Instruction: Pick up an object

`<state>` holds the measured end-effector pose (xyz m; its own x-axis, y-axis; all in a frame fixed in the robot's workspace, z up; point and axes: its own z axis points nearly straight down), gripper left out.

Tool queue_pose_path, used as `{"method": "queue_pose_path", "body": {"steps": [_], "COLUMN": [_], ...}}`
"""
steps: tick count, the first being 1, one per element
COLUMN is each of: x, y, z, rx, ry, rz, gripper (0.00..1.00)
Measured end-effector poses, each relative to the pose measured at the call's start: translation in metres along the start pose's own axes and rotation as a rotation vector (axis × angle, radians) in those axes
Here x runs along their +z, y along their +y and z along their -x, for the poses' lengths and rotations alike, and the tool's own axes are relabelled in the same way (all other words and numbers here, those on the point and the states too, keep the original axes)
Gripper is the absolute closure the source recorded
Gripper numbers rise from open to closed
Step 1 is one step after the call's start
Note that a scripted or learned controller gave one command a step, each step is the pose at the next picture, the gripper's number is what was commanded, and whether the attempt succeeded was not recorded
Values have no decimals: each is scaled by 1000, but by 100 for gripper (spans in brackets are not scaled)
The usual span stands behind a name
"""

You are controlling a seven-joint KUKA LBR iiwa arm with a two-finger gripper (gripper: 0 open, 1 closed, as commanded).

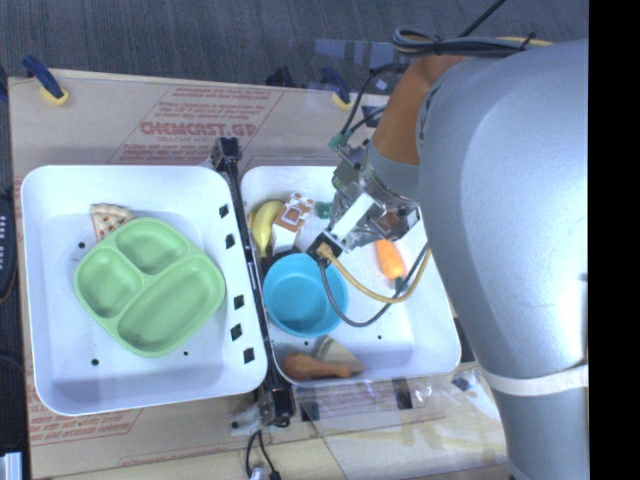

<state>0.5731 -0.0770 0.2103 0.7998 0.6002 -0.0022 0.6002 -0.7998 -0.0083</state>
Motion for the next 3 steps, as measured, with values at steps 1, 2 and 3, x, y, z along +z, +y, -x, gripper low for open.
{"method": "queue_pose_path", "body": {"steps": [1, 2, 3], "x": [2, 120, 118], "y": [2, 6, 32], "z": [3, 74, -11], "rx": [5, 431, 429], "ry": [-4, 0, 0], "rz": [-2, -2, 1], "gripper": [0, 0, 0]}}
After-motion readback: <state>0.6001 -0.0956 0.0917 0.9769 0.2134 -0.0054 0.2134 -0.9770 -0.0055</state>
